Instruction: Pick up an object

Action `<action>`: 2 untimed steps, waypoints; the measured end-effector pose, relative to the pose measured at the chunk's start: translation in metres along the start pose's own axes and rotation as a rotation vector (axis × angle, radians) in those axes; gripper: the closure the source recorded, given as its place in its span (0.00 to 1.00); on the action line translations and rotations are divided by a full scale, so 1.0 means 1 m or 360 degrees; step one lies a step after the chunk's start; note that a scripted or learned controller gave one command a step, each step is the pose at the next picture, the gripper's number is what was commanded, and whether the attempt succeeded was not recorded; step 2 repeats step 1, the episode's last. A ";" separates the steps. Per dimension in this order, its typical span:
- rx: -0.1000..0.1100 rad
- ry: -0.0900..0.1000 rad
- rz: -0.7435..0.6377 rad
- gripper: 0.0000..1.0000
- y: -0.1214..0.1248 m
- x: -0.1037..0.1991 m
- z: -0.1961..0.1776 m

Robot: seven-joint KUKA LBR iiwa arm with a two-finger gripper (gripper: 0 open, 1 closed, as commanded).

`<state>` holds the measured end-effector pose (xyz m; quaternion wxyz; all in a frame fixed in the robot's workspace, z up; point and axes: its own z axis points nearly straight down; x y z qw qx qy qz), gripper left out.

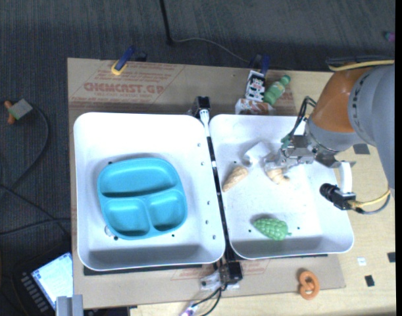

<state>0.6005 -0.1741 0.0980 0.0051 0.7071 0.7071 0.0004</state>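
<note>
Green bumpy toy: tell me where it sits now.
In the camera view, the green bumpy toy lies in the right bin, near its front wall, below the tan piece and well clear of the gripper.

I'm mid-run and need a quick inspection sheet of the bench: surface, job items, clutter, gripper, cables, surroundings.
Surface: brown board bearing two white bins, left bin and right bin, side by side.
Job's things: in the right bin, a green bumpy item near the front, a tan oblong item by the left wall, a small white piece, and a tan piece below the gripper.
Clutter: blue divided tray in the left bin; green bottle and orange ring on the board.
Gripper: gripper low in the right bin over the tan piece; grasp not readable.
Cables: black cable on the floor behind; black loops at the left.
Surroundings: dark carpet.
</note>
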 end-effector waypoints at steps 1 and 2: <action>0.0009 0.0010 -0.0003 1.00 -0.015 0.069 -0.118; 0.0009 0.0010 -0.0003 1.00 -0.015 0.069 -0.118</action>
